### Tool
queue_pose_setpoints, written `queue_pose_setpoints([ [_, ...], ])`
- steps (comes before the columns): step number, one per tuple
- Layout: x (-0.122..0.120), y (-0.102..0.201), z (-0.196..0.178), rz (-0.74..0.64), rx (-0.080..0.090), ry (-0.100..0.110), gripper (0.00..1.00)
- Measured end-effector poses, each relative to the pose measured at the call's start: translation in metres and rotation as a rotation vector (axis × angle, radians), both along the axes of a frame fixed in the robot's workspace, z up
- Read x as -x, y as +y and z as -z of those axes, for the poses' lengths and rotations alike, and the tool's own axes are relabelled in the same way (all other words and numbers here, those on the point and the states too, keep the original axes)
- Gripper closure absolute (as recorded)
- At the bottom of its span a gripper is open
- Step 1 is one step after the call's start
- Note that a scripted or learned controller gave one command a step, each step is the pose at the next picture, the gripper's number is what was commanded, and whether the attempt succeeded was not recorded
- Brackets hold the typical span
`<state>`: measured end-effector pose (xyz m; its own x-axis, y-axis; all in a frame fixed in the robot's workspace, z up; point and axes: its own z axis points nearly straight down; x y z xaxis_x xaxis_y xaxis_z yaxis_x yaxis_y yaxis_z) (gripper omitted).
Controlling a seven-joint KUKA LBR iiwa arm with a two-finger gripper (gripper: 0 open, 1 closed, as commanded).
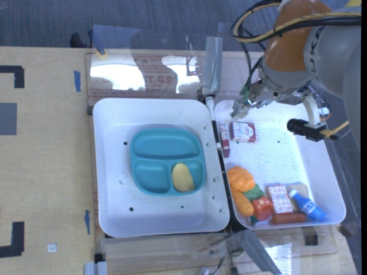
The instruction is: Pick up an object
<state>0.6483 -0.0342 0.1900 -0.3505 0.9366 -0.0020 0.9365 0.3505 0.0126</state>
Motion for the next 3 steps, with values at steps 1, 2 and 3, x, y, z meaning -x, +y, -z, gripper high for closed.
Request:
queue_pose_setpoints([
  [1,0.035,-0.005,0.005,0.04,0.002,0.012,1.0],
  [2,0.035,-0.005,0.005,0.04,0.002,0.013,0.0],
  [3,0.016,-0.065,0.077,-0.075,0.004,0.002,0.0],
])
